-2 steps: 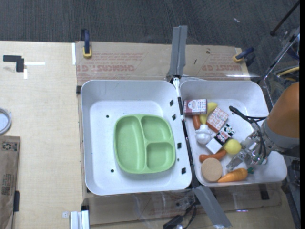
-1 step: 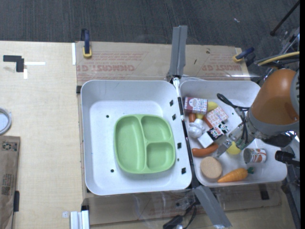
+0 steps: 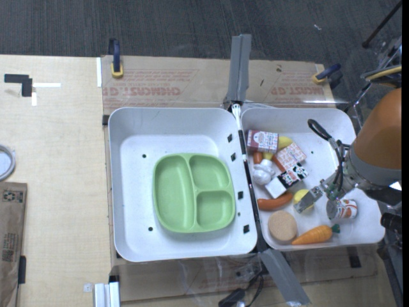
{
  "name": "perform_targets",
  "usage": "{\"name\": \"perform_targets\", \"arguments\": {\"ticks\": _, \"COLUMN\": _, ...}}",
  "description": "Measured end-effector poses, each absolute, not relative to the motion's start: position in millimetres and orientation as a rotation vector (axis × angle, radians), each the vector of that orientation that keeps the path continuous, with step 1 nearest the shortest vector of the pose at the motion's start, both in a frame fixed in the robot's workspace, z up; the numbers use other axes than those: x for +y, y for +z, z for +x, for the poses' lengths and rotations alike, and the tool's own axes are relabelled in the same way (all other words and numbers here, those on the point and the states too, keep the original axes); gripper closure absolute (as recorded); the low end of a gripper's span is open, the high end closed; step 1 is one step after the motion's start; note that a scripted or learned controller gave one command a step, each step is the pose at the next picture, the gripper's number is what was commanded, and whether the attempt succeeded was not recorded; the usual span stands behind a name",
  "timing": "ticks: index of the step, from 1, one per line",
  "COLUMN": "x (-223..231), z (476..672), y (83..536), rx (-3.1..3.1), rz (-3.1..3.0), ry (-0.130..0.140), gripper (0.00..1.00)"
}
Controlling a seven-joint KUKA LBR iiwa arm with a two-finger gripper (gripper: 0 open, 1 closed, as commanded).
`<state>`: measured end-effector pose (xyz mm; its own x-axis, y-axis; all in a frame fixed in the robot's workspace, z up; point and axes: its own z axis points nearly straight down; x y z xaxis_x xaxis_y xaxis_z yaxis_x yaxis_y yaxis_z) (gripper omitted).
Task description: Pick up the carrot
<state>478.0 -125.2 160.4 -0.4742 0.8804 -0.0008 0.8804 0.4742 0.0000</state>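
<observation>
Two shallow white bins sit side by side on the bench. The left bin (image 3: 124,190), well to the left of the gripper, holds a green divided plate (image 3: 193,192) lying flat with three compartments.

In the right bin (image 3: 367,238), the items nearest the dividing wall lie to the left of the gripper: a small pink-and-white carton (image 3: 262,139) up and left, with a yellow piece (image 3: 285,142) just beside it. A red-and-white patterned box (image 3: 289,155) lies below that, and a black-and-white carton (image 3: 286,179) is closer in, with a whitish crumpled item (image 3: 262,173) on its far side. An orange-red sausage (image 3: 275,203) lies directly left of the gripper, and a round tan biscuit (image 3: 282,226) sits below and left of it.

The carrot (image 3: 314,235) lies on the bin floor near the front wall, just below and slightly left of the gripper, orange body running left with a green tip at its right end. It is apart from the gripper, not between its fingers.

The gripper (image 3: 321,196) is low over the bin floor, with grey metal parts at its tip. How far the tool is open cannot be told, and nothing can be seen held in it. A small red-and-white can (image 3: 346,209) rests just right of the tip. The grey arm with its orange band (image 3: 385,133) rises to the right.
</observation>
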Motion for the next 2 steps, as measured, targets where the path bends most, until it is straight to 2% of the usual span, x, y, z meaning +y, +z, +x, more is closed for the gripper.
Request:
{"name": "perform_targets", "arguments": {"ticks": 1, "x": -102.8, "z": 479.6, "y": 94.9, "rx": 2.621, "rz": 1.722, "ry": 0.004, "gripper": 0.00}}
{"name": "perform_targets", "arguments": {"ticks": 2, "x": -103.5, "z": 478.2, "y": 101.4, "rx": 2.623, "rz": 1.728, "ry": 0.000, "gripper": 1.00}}
